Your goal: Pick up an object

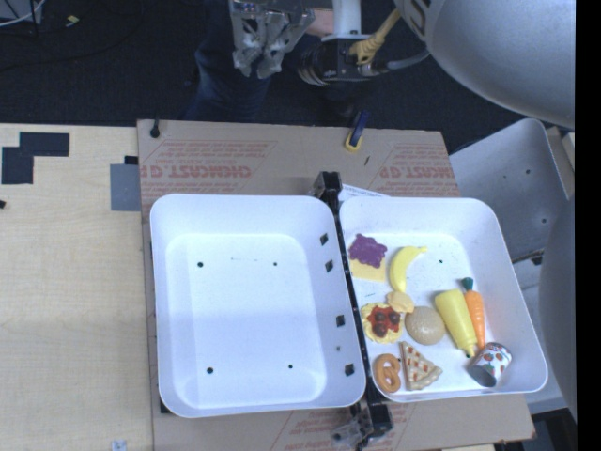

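- Gripper (264, 45): positioned at the top of the view, well above and beyond the far rim of the left bin (174, 252). It hangs over the dark floor, not over either bin. No item sits between its fingers; how far they are spread cannot be told from this angle.
- Left bin: white and shallow, lying on a cardboard sheet (254, 163). Small dark holes dot its floor.
- Right bin (512, 280): touches the left bin along a black divider strip (344, 289). All candidate pick items lie here, well apart from the gripper.
- Purple grape cluster (368, 249): just right of the divider, resting on a pale yellow slab (371, 271).
- Banana (404, 264): just right of the grapes, curved, upper tip pointing right.
- Red-topped pastry (381, 320): below the grapes, near the divider.
- Pretzel (386, 372): nearest the front rim, beside a pizza slice (420, 367).
- Round tan bun (424, 325): right of the pastry.
- Yellow corn-like piece (455, 319): right of the bun, touching the carrot (476, 314).
- Small multicoloured item (491, 362): front right corner; type unclear.
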`<state>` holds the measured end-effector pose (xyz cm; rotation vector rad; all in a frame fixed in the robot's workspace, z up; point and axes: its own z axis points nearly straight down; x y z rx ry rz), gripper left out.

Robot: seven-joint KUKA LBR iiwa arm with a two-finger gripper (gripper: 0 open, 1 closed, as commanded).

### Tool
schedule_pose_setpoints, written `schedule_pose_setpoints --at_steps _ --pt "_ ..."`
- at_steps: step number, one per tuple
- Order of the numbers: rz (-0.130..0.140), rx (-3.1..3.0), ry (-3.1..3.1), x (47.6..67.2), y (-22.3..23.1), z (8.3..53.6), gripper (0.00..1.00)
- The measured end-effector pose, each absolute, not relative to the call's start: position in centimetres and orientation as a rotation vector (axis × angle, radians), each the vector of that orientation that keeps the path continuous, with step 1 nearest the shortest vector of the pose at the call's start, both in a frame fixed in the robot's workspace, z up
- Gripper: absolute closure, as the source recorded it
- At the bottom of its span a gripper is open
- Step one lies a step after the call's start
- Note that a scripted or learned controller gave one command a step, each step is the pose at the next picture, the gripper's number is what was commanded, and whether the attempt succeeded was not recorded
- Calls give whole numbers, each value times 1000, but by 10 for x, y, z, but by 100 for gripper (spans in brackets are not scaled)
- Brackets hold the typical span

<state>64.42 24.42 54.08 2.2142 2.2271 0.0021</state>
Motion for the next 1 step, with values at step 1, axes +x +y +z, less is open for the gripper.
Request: schedule_pose_setpoints --at_steps 1 --pt "-16 2227 2222 633 242 446 100"
